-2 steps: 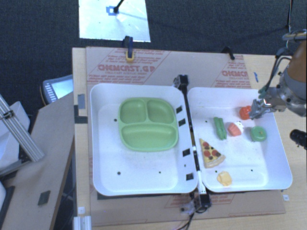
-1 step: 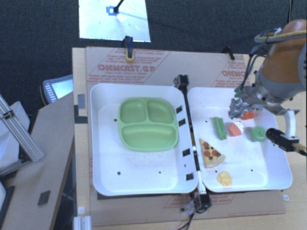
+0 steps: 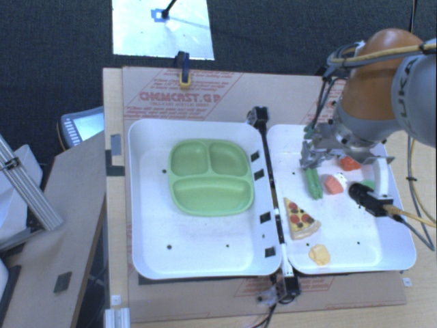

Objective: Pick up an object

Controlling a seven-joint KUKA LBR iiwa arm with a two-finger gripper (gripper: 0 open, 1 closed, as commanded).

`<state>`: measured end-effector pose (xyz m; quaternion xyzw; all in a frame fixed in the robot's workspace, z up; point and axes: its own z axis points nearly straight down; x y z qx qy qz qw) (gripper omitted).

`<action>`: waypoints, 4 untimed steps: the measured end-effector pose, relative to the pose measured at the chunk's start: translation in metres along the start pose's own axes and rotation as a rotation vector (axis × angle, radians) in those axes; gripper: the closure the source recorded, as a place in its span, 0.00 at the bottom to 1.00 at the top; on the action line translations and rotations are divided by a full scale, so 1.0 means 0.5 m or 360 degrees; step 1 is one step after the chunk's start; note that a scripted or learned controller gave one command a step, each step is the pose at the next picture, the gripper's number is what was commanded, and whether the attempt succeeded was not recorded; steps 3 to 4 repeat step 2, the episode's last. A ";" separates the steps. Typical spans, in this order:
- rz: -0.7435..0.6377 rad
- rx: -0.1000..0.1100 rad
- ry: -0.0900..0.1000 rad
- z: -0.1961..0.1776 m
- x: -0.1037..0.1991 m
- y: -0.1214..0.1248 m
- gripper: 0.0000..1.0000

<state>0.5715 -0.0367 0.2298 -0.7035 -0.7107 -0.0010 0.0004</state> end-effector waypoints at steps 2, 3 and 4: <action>0.0001 -0.0001 0.0001 0.040 0.211 0.039 1.00; 0.0001 -0.0001 0.0001 0.040 0.211 0.039 1.00; 0.0001 -0.0001 0.0001 0.040 0.211 0.039 1.00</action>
